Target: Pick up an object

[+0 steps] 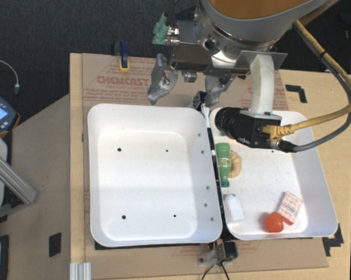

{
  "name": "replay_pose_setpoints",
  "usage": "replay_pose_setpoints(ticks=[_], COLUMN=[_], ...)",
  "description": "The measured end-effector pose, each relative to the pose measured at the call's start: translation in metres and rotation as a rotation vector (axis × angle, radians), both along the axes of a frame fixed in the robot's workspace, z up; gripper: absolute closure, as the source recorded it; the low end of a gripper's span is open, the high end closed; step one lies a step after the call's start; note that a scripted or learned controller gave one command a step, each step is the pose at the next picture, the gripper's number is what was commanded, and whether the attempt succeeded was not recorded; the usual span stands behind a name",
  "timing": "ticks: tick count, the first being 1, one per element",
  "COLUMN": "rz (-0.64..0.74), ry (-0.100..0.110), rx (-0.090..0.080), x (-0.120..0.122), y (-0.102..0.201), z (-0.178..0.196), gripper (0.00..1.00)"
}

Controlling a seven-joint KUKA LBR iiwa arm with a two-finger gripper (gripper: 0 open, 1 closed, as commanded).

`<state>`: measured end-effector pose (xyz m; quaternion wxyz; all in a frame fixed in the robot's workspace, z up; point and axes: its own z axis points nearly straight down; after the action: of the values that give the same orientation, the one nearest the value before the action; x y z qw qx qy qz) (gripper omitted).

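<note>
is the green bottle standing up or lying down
Lying down: the green bottle rests lengthwise in the right bin, beside the wall between bins.

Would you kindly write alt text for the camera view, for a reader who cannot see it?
The grey arm's gripper, open and holding nothing, hangs above the far edge of two white bins. The right bin holds a green bottle, a red ball and a small patterned box.

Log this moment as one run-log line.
claw: open, nothing held, above bins' far edge | right bin: green bottle, red ball, pink-white packet | pick: not yet
</note>
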<state>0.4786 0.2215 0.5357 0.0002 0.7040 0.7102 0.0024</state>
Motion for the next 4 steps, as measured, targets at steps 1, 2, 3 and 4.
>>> replay_pose_setpoints(ticks=[1,2,3,4], rz=[-0.006,-0.017,0.001,-0.01], ry=[-0.002,0.001,0.007,0.013], rx=[-0.001,-0.005,-0.002,-0.007], x=[0.001,0.057,-0.001,0.0], y=[-0.004,-0.061,0.006,0.003], z=[0.01,-0.002,0.0,-0.07], gripper=[1.0,1.0,1.0,1.0])
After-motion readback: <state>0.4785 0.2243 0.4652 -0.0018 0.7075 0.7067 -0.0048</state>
